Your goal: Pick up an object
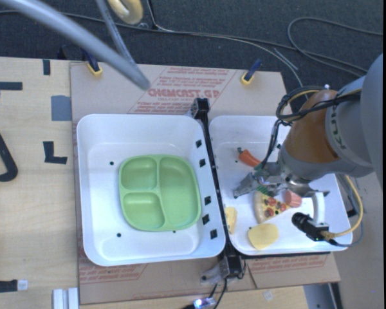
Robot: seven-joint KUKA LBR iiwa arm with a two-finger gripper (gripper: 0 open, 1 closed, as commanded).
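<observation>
In the right white bin (241,131), the flat pizza-slice toy (270,205) lies directly beneath the tool (265,184), whose opening you cannot tell, so centre it over the slice, clear of the pale yellow round piece (262,237).

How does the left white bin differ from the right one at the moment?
The left shallow white bin holds one green divided plastic tray; the right shallow white bin holds several small items, among them a pale yellow round piece. The arm's gripper hangs over the right bin, not the left. Both are white, shallow and side by side.
</observation>
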